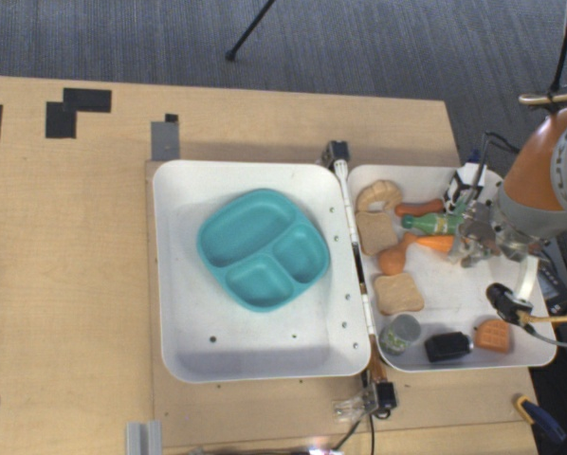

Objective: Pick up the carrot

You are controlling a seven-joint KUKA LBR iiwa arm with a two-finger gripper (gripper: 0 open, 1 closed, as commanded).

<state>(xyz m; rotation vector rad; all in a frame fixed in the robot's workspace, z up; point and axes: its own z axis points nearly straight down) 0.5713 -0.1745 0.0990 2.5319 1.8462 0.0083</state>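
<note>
On the worktop point(65, 282), the left bin point(174, 349) carries a teal divided plate point(263, 247) near its middle. In the right bin point(454, 301) I see bread pieces point(378, 230) along the left wall, then the carrot point(429, 245) lying flat toward the far edge, its tip pointing right, just beside a green bottle point(433, 223). My hand point(473, 245) sits right at the carrot's tip; I cannot tell how the hand is set. To do this well, I'd centre over the carrot's thicker middle, straddle it across its width, and keep clear of the bottle before squeezing. A waffle point(493, 336) rests near the bin's right corner.
</note>
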